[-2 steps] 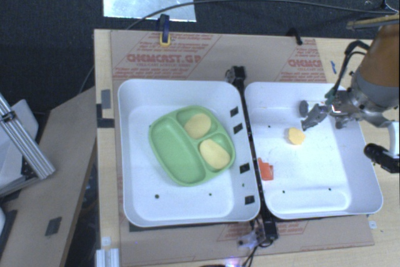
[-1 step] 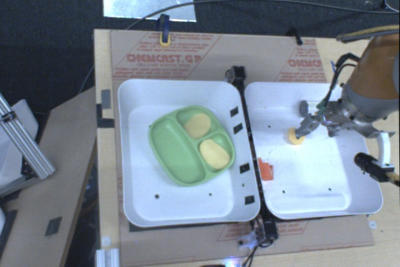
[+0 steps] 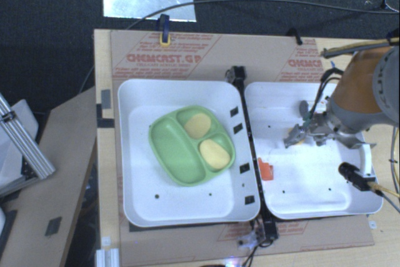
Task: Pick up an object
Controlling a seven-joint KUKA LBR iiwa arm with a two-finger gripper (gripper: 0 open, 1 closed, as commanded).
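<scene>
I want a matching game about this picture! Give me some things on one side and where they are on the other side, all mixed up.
Things:
1. green plate
2. small orange block
3. blue clamp
4. gripper

Places:
A. on the floor of the right bin, near the divider
B. at the far edge of the cardboard sheet, behind the bins
C. in the middle of the left bin
D. over the right bin, past the orange block

Pairs: 1-C, 2-A, 3-B, 4-D
</scene>
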